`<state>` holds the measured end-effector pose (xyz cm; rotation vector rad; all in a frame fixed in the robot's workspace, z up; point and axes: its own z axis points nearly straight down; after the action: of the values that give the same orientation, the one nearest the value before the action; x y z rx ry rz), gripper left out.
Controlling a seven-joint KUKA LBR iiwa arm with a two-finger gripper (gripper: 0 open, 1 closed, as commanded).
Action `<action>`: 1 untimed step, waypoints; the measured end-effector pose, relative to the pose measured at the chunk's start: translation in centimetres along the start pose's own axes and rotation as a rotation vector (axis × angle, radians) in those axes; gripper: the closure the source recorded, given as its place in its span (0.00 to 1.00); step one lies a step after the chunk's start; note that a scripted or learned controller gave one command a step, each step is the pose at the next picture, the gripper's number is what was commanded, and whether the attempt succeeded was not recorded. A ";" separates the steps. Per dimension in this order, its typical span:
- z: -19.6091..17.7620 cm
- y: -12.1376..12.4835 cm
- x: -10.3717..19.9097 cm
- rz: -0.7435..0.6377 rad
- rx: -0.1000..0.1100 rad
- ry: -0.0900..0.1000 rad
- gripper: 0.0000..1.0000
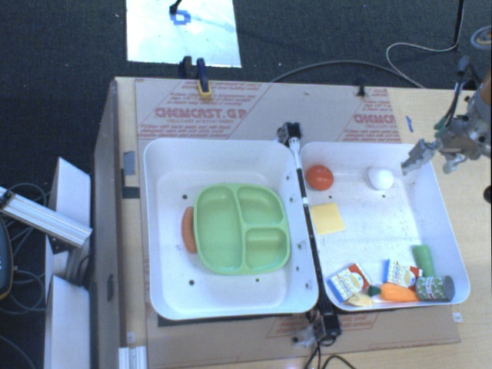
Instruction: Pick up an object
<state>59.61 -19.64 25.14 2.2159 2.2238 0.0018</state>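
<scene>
**Operator:** Report the state of the hand (430, 154) and the position of the candidates.

**Technician:** The hand sits at the right edge of the frame, over the upper right corner of the right bin (442, 206). Its fingers are blurred; whether they are spread or closed cannot be determined, and nothing is visible between them. The nearest thing is the white egg (380, 178), just left of the hand. The tomato (320, 177) lies further left, the yellow cheese slice (328, 218) below it. A cluster (small packets, a carrot (400, 292), a green stick (423, 259), a can (434, 287)) crowds the lower right corner.

**Operator:** Failure modes from here?

**Technician:** In my judgement, the egg is round and smooth and may roll or squirt out of a closing grip. The cheese slice lies flat and offers little edge. The crowded things touch one another, so a descent there may nudge neighbours or catch two at once. The bin wall near the hand risks a collision.

**Operator:** Surroundings?

**Technician:** The left bin (165, 206) holds a green divided plate (241, 228) with a sausage (187, 230) touching its left rim. Both bins rest on a worktop (231, 110) covered by a printed protective sheet. Dark carpet and loose cables surround it.
</scene>
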 end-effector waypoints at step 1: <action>11.0 -7.7 -1.0 0.003 0.004 0.001 0.00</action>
<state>51.97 -20.66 14.09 2.2211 2.2230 -0.0012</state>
